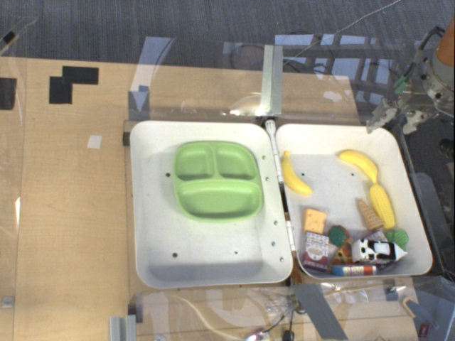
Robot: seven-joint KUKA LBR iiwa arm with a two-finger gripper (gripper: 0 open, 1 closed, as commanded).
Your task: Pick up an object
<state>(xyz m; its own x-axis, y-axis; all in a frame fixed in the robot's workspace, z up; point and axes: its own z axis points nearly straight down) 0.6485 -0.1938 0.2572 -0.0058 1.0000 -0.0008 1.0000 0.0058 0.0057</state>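
My gripper [392, 123] hangs over the far right corner of the right bin [320, 142], its two fingers spread open with nothing between them. Below it in that bin lie a yellow banana [359, 164], a second banana [294, 175] near the divider, a corn cob [382, 204], a brown cone [369, 214], an orange cheese wedge [315, 221], a black-and-white toy cow [376, 249], a purple packet [317, 248] and a green piece [398, 236]. None of them touches the gripper.
The left bin [153, 212] holds a green divided plate [217, 180]. A metal post [272, 80] stands behind the ridge between the bins. The small toys crowd the right bin's near corner; its far middle floor is bare.
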